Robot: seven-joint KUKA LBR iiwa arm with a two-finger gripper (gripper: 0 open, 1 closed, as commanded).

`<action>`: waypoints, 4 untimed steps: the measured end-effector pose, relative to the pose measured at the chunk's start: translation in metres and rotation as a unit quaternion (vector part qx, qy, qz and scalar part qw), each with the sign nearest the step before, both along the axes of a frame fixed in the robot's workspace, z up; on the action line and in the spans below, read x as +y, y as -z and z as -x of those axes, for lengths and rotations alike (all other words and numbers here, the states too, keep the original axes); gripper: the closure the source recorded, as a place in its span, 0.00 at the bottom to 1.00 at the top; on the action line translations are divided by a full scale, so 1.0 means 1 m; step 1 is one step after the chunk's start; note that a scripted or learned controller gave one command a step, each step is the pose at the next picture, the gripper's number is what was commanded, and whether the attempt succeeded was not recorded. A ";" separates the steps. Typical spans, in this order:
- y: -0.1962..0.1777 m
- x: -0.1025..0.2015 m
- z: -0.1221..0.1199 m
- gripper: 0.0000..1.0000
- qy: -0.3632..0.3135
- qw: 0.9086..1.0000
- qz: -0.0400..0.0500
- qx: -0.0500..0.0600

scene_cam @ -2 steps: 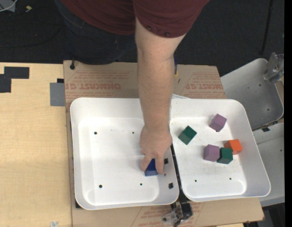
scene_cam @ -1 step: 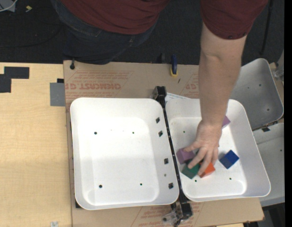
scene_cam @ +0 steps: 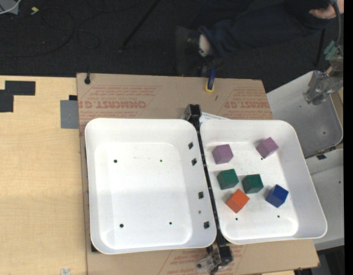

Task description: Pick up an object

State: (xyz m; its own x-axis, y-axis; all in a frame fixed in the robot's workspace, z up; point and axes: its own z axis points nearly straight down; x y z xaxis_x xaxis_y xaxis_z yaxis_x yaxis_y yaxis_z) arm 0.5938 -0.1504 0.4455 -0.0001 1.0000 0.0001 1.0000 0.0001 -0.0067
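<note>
Six small blocks sit in the right bin (scene_cam: 305,171) — two purple, two green, an orange block (scene_cam: 237,200), a blue block (scene_cam: 276,195). They look light, rigid, flat-sided; the blue block stands clearest, so pinching opposite faces should suit. The jaws' state — cannot tell.

Six blocks (scene_cam: 239,179), two bins (scene_cam: 107,132)

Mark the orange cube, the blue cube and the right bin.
orange cube (scene_cam: 238,200), camera view, top face.
blue cube (scene_cam: 277,195), camera view, top face.
right bin (scene_cam: 313,211), camera view, right rim.
</note>
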 end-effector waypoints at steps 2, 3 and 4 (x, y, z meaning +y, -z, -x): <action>0.201 0.094 0.047 1.00 -0.003 1.000 -0.002 0.005; 0.238 0.112 0.106 1.00 0.001 1.000 -0.001 0.003; 0.260 0.157 0.080 1.00 -0.001 1.000 0.000 -0.002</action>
State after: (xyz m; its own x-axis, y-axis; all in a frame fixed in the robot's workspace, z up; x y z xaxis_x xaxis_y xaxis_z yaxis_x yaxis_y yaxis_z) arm 0.5136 0.0065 0.1857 -0.0026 1.0000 0.0006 1.0000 0.0026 -0.0034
